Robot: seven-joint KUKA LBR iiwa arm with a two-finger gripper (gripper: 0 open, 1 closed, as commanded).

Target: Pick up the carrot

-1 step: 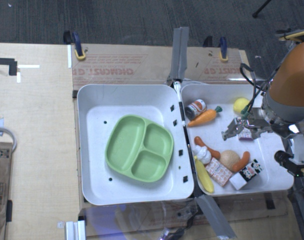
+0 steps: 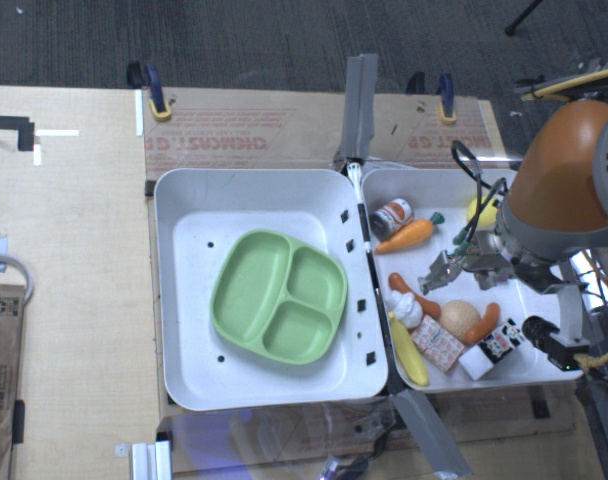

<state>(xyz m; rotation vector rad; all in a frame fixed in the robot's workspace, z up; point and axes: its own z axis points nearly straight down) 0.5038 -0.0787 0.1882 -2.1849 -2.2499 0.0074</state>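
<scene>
While the carrot (image 2: 408,234) lies untouched near the right bin's (image 2: 424,180) back-left corner, the gripper (image 2: 446,269) hovers just beside it with fingers apart — the grasp and lift remain to do. Count: one carrot, one small can (image 2: 393,213), one banana (image 2: 408,354), two bins — the left one holding one green divided plate (image 2: 279,296).

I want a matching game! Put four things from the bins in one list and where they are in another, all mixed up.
Things:
1. carrot
2. green plate
3. banana
4. tool

Places:
A. in the left bin
B. along the right bin's left wall, near its front corner
C. above the middle of the right bin
D. near the back of the right bin, beside a small can

Pairs: 1-D, 2-A, 3-B, 4-C
</scene>
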